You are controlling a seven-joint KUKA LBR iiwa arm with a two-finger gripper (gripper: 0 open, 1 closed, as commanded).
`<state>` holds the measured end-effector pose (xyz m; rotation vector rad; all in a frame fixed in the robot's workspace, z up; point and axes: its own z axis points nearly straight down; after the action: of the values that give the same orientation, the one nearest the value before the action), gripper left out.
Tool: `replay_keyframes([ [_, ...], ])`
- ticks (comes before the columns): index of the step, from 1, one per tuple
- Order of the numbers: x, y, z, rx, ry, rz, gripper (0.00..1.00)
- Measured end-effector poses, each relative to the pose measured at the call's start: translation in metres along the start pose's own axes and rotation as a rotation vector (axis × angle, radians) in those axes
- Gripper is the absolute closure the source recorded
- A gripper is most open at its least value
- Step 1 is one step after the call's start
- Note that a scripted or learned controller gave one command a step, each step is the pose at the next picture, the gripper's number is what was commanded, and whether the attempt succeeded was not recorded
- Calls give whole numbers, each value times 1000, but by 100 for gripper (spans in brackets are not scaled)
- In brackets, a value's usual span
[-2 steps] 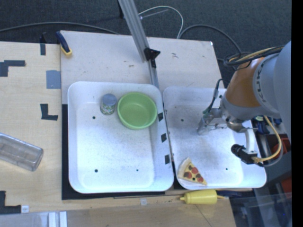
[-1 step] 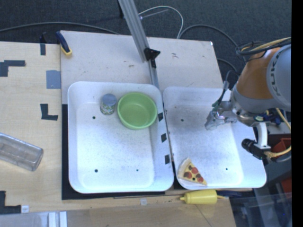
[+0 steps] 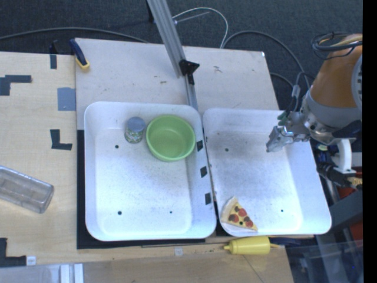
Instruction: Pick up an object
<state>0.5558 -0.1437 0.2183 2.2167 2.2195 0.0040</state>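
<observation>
White plastic makes up the two bins: the left bin (image 3: 106,217) and the right bin (image 3: 306,217), touching along their inner rims. Taking the right bin as landmark, the grey and orange arm (image 3: 336,93) hangs over its far right edge, and the gripper (image 3: 275,143) hovers above its far right floor, nothing seen between the fingers; how wide they stand I cannot tell. The green bowl (image 3: 171,137) sits in the left bin, just left of the right bin's far corner, with a small jar (image 3: 135,130) touching the bowl's left side. A pizza slice (image 3: 238,214) lies in the right bin's near left corner. A yellow bottle (image 3: 250,246) lies on the bench just outside its near rim
</observation>
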Motion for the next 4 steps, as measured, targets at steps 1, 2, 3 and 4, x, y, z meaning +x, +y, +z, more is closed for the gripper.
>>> replay_keyframes([
  [1,5,6,-45,1,1,-1,100],
  [2,5,7,-81,2,1,-1,100],
  [3,59,7,-78,6,2,-5,100],
  [4,109,9,-72,7,2,-5,100],
])
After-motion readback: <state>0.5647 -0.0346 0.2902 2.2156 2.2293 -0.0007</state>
